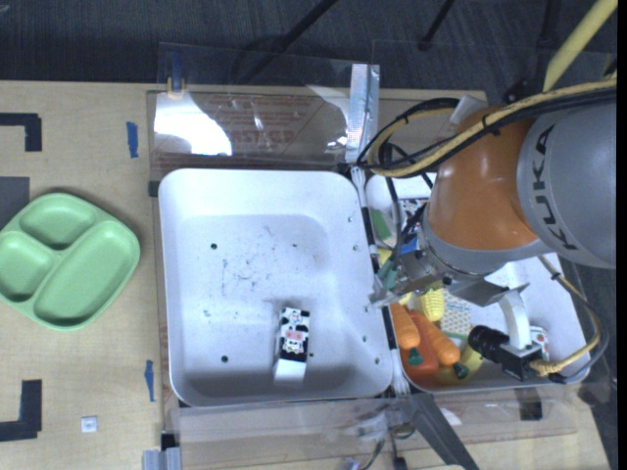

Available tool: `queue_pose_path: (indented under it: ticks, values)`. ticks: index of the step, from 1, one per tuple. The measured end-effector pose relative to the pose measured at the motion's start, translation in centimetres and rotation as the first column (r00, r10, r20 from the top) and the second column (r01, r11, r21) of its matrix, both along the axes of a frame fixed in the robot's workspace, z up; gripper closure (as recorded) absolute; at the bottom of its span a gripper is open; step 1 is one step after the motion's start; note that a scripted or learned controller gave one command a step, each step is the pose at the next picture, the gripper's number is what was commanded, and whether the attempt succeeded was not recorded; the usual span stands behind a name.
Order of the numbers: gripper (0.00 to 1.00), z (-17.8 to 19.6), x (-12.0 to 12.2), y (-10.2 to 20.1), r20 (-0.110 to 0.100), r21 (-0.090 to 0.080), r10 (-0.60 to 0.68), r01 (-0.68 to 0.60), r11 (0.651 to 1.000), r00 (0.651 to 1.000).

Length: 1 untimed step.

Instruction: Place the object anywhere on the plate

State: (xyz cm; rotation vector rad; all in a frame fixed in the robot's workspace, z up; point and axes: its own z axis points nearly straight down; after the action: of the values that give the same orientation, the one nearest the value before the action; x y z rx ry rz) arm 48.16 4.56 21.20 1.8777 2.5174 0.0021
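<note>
lying apart: one green plate (67,259), one black-and-white toy (293,339), two bins (196,204)

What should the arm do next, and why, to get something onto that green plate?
Probably lower into the right bin and try to grip a toy, perhaps the orange carrot. The arm hangs over that bin's pile, while the green plate sits on the bench far to the left, with the left bin between them.

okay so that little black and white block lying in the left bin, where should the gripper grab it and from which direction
Come straight down from above and close across the short width of the black and white block, near its middle. It lies flat on the floor of the left bin, long axis running roughly toward the near wall, with open floor along both long sides for the fingers.
</note>
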Motion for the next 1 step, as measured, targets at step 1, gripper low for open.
queue_pose_path:
  ticks: [1]
  values:
    - [0.00,0.00,0.00,0.00,0.000,0.000,0.000,0.000,1.000,1.000]
